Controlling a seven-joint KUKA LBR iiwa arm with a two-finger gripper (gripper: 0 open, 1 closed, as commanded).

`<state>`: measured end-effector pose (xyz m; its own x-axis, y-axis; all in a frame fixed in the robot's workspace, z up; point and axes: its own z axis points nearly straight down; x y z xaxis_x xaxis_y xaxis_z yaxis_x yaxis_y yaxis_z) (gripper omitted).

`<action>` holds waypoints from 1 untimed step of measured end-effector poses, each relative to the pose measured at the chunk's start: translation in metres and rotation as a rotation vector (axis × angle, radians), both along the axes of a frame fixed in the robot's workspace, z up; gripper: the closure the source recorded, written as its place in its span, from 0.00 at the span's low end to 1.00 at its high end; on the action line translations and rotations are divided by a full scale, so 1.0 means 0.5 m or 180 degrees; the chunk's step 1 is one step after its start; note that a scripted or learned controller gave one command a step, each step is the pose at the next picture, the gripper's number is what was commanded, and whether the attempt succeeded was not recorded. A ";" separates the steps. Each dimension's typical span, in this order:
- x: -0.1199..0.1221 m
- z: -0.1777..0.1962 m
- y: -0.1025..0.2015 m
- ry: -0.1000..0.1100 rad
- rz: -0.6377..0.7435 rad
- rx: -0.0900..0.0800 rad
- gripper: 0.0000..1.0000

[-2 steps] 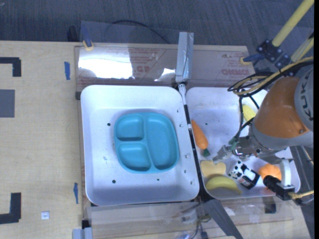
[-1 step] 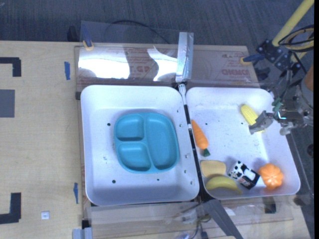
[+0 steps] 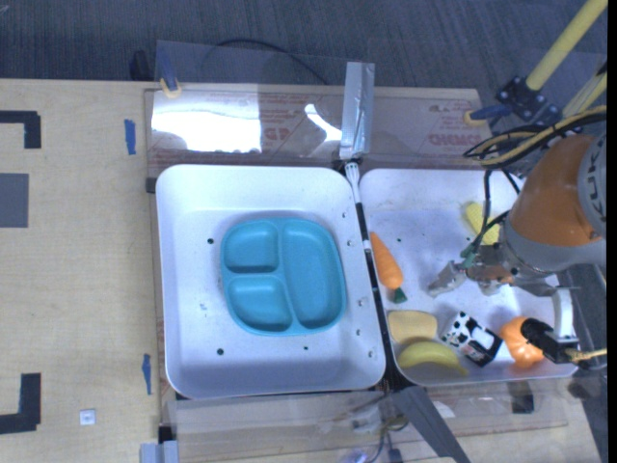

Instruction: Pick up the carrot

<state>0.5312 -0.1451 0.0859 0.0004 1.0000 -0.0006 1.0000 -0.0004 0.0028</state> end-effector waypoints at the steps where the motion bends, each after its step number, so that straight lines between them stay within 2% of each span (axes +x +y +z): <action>1: 0.111 0.195 -0.095 -0.0007 0.0493 -0.0012 0.00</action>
